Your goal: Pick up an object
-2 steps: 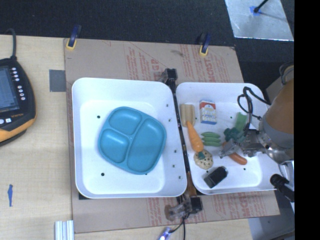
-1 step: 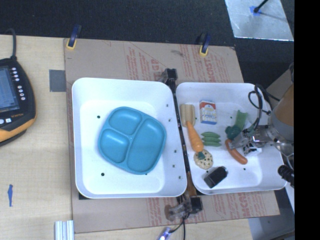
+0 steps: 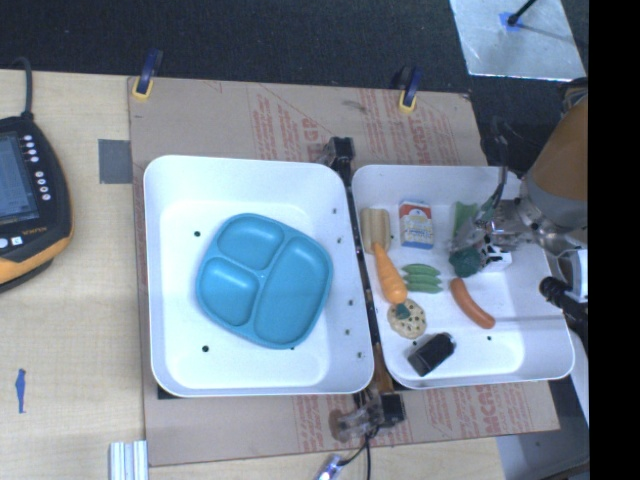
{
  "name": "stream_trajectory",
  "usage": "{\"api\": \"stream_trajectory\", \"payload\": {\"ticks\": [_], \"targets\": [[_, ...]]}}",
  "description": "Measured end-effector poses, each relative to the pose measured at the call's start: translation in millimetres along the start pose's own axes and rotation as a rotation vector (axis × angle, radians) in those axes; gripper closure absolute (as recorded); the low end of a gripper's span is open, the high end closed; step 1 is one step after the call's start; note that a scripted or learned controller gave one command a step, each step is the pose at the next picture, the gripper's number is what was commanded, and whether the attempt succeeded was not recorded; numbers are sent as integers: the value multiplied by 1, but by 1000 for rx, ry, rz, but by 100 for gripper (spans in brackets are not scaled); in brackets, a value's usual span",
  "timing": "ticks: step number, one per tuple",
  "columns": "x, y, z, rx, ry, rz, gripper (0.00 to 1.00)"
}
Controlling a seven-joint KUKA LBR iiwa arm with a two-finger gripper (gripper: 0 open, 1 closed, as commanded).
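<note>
While our tool (image 3: 487,246) hovers, grip unclear, the dark green thing (image 3: 465,261) sits right beside it, bin-center side.

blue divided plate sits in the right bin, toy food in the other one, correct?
Not quite. The camera view shows the blue divided plate in the left bin; the toy food, such as the carrot and sausage, lies in the right bin.

Tool (image 3: 478,246) over right bin (image 3: 530,363); blue plate (image 3: 264,280) in left bin (image 3: 170,368).
</note>
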State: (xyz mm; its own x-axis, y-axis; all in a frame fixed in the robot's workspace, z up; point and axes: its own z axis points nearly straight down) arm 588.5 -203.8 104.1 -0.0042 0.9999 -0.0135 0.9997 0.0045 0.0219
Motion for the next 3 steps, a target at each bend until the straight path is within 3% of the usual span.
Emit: {"api": "stream_trajectory", "payload": {"ticks": [1, 2, 3], "targets": [[35, 75, 1, 2, 4, 0, 0], [-10, 69, -52, 22, 12, 2, 0], [-7, 27, 13, 24, 13, -1, 0]]}}
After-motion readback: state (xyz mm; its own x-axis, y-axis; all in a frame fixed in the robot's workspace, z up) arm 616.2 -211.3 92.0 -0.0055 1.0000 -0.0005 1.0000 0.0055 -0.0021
